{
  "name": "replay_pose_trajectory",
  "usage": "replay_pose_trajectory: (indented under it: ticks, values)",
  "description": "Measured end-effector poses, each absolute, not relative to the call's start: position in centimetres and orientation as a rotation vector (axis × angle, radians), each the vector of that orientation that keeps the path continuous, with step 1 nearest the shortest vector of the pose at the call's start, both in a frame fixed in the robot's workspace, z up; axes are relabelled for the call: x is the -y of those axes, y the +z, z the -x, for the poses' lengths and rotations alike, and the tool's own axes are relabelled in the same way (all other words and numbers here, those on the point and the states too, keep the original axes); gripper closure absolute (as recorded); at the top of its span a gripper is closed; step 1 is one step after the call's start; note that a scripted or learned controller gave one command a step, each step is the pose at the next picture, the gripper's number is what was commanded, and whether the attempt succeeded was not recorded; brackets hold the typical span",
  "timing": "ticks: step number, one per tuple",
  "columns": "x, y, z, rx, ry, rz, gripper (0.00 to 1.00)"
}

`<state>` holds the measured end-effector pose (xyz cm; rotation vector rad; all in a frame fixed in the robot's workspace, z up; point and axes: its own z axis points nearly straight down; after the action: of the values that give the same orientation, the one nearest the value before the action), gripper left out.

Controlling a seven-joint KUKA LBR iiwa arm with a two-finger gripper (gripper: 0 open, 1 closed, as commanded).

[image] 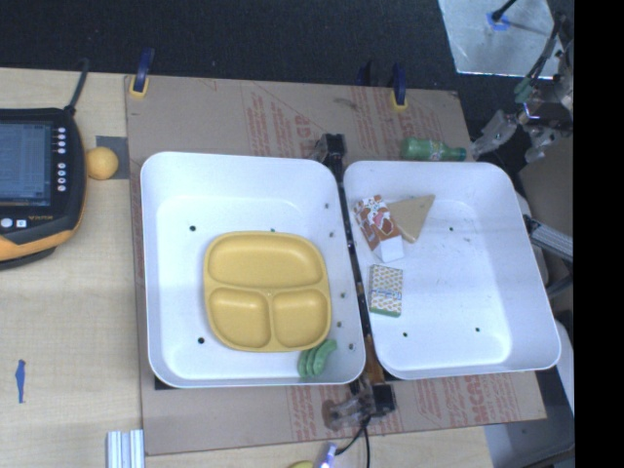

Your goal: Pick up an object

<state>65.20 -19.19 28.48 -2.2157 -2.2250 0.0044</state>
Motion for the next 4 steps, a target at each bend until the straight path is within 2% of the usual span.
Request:
replay_pose_trajectory:
  ticks: [1, 2, 3, 4]
  values:
    - [16.6, 14.5, -65.6, 2.225, 0.006, 2.213, 0.0]
    - [12.5, 10.4, -65.7, 2.226, 0.004, 2.218, 0.0]
    - [9.6, 9.6, -65.9, 2.233, 0.0, 2.224, 0.0]
    - [11.2, 9.6, -63.1, 2.234, -0.003, 2.22, 0.0]
